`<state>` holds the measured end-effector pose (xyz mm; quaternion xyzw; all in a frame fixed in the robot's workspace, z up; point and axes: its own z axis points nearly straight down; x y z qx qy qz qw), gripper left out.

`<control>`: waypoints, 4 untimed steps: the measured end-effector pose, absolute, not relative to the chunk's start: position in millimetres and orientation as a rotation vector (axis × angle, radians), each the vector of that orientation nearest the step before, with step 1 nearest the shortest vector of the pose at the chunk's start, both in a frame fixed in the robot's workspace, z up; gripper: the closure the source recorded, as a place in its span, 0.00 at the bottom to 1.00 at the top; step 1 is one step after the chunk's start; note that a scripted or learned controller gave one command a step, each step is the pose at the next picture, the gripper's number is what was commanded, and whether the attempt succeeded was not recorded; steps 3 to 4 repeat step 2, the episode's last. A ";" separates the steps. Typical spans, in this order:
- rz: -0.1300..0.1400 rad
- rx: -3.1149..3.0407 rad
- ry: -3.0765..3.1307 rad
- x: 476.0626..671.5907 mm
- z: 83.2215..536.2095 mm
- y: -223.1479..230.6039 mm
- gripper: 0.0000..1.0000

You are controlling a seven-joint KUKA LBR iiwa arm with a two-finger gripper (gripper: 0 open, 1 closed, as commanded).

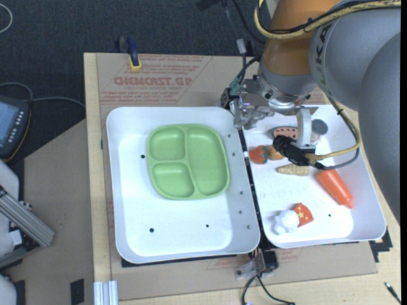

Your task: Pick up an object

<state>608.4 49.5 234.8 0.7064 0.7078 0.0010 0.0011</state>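
1. The arm (pixel 343 49), grey with an orange band, entered from 3 o'clock and filled the 1 to 2 o'clock part of the view, its wrist hanging over the far rim between the two bins
2. The left bin (pixel 127 189) was a shallow white tray at 9 o'clock of centre; the right bin (pixel 356 224) lay just beside it at 3 o'clock, the two rims touching along the middle
3. A green divided plate (pixel 189 161) with three compartments lay flat in the left bin, toward its 12 o'clock half
4. The gripper (pixel 245 116) pointed down at the 11 o'clock corner of the right bin; whether its fingers were apart or together could not be told, and no object was seen between them
5. An orange carrot (pixel 335 187) lay in the right bin at 3 o'clock, tip toward 5 o'clock
6. A small white and red toy (pixel 292 217) sat near the bin's 6 o'clock rim
7. A pale corn cob (pixel 294 169) lay near the bin's middle, with a small orange and green piece (pixel 258 154) at its 10 o'clock
8. A pink slice (pixel 285 133) lay at 12 o'clock of the cob, partly hidden by a black cable part
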 end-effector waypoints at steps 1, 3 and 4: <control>-0.004 2.223 2.222 611.8 216.3 44.2 1.00; 0.004 2.218 2.221 607.7 236.1 50.1 1.00; 0.004 2.218 2.221 607.7 236.1 50.1 1.00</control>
